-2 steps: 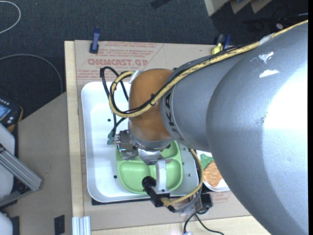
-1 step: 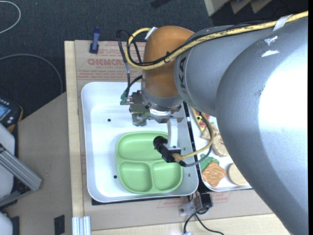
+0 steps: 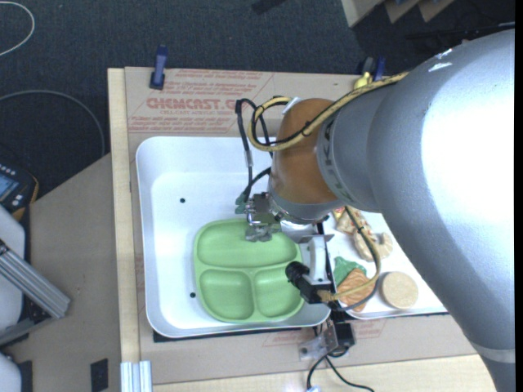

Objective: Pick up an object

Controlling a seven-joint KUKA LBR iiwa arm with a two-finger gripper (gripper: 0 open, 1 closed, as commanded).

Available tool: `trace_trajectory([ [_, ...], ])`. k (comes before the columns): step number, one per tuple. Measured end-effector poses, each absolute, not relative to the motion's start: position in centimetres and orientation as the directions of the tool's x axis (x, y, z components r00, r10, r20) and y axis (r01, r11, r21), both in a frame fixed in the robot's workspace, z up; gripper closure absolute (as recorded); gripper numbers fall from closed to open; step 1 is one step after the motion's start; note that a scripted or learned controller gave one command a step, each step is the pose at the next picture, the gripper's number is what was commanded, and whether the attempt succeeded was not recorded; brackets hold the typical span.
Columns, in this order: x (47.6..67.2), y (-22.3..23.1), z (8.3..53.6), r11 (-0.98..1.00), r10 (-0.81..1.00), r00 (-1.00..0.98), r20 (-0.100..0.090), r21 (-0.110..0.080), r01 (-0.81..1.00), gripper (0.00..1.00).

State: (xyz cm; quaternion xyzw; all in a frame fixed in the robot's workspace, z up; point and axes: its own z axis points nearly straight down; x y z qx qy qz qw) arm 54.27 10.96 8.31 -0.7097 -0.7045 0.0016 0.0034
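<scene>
Nothing is lifted yet, as far as I can judge: the green divided plate [image 3: 245, 276] lies flat on the floor of the left bin [image 3: 163, 219], toward its near right corner, and everything else sits where it lies in the right bin [image 3: 425, 305], so the whole pick is still ahead of me. My gripper [image 3: 260, 229] is down low over the far edge of the plate's long upper compartment, touching it or just above it; from this slanted angle I cannot say which. Whether my pincer is parted or closed I cannot tell either, because my own wrist hides most of it and what shows is a small dark cluster of metal. My arm comes in from the right, the big grey link crossing over the right bin, then the orange band [image 3: 302, 158] above the wrist, with the wrist pointing nearly straight down into the left bin. In the right bin I can make out a round tan disc [image 3: 398, 291] near the front wall, an orange and green piece [image 3: 353, 280] just beside it, and a pale, irregular toy [image 3: 364, 231] farther back, all partly covered by my arm. If the plate is my target, what remains is closing on its rim and raising it clear.
</scene>
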Motion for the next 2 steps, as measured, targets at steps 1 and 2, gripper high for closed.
trace_trajectory([
  [1, 59.1, 8.2, 27.5, -0.001, 1.000, 0.001, 0.001, 0.022, 1.000, 1.00],
  [2, 52.3, 19.3, 31.3, 0.012, 1.000, -0.012, 0.005, 0.005, 1.000, 1.00],
])
